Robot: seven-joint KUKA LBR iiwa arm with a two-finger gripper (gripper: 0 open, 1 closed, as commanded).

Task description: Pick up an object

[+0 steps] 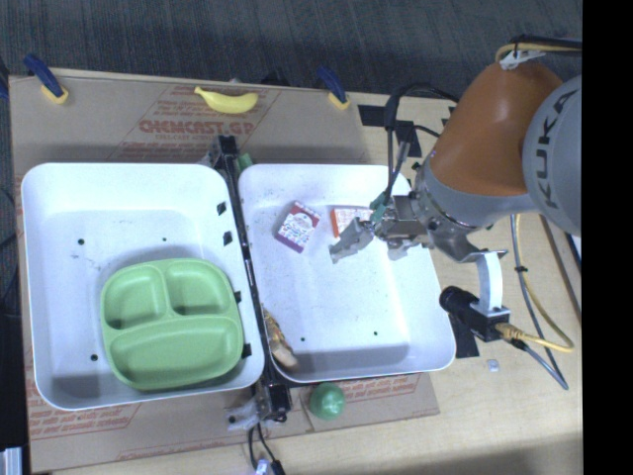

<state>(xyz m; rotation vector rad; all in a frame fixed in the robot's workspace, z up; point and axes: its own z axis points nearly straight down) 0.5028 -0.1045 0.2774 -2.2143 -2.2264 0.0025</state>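
In the right bin (336, 349), a small purple and white packet (296, 226) lies near the back left. An orange and white packet (344, 216) lies just to its right. My gripper (348, 242) hangs over the right bin, just in front of the orange and white packet and partly overlapping its right end. Nothing shows as held by it.
A green divided plate (173, 323) lies in the left bin (59, 206). A small tan object (280, 346) rests at the right bin's front left corner. A yellow banana (226, 98) lies behind the bins and a green ball (326, 400) in front. Blue clamps (45, 79) hold the cardboard.
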